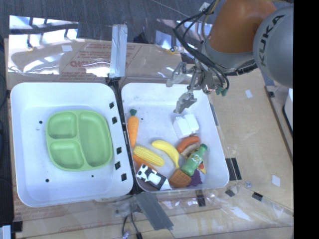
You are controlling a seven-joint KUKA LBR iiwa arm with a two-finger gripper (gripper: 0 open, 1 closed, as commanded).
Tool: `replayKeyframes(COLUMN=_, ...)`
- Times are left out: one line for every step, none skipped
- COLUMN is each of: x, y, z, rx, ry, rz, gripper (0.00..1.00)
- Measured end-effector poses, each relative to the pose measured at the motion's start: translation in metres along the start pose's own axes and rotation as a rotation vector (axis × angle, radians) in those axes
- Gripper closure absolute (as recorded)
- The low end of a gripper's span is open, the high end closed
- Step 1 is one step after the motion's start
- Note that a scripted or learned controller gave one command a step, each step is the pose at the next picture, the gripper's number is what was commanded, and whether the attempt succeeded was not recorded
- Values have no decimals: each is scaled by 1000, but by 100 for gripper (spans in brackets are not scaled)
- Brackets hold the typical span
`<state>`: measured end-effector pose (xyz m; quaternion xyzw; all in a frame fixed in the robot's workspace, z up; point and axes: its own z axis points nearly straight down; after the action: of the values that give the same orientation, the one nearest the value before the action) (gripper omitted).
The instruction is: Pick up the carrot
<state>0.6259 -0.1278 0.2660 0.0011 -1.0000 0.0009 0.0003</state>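
Observation:
The carrot (132, 129) is orange with a green top. It lies lengthwise against the left wall of the right bin (149, 91), green end toward the back. My gripper (182, 89) hangs over the back of the right bin, to the right of the carrot and well apart from it. Its two metal fingers stand spread, one finger (186, 102) low near a white block (185, 125), and nothing is between them.
Crowded at the front of the right bin are a corn cob (148, 156), a banana (167, 151), a green bottle (193, 161), a bun (188, 143) and a black-and-white carton (150, 176). A green divided plate (79, 139) lies in the left bin (30, 103).

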Motion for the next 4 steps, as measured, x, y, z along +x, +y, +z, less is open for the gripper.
replayKeyframes(x=16, y=29, z=131, rx=-6, ry=11, rz=-84, gripper=0)
replayKeyframes(x=36, y=35, z=175, rx=-2, ry=1, rz=24, gripper=0)
replayKeyframes(x=35, y=36, z=164, rx=-1, ry=-2, rz=16, gripper=100)
replayKeyframes(x=35, y=36, z=164, rx=-2, ry=-2, rz=16, gripper=0)
